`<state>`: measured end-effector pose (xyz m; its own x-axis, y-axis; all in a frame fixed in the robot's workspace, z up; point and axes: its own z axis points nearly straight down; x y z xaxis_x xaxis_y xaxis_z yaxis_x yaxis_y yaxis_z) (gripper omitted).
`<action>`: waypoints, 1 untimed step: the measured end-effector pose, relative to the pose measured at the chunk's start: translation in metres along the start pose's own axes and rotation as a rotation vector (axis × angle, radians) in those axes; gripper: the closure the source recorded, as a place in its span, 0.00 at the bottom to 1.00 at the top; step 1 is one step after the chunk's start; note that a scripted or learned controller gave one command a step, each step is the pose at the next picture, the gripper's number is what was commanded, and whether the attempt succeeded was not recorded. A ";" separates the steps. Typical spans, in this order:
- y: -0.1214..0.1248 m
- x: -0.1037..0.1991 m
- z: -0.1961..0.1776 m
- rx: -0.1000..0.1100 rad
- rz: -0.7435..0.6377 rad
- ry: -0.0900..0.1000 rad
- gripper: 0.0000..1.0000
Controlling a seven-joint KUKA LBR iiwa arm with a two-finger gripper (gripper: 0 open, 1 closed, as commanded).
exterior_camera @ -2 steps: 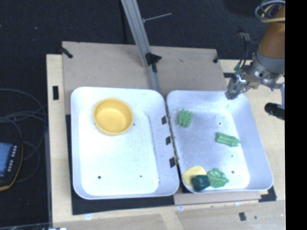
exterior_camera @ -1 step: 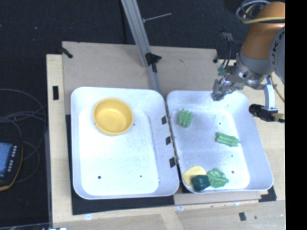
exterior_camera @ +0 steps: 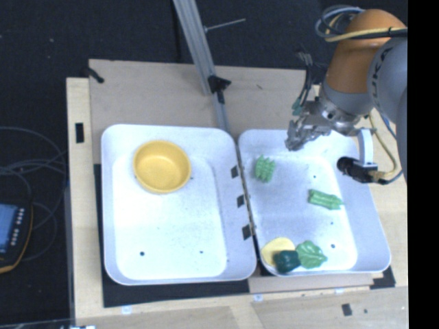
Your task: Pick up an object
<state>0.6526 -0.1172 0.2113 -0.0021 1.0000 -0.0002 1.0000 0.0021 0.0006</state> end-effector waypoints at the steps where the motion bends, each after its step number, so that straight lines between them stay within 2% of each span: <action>1: -0.024 0.047 -0.006 -0.001 -0.001 0.001 1.00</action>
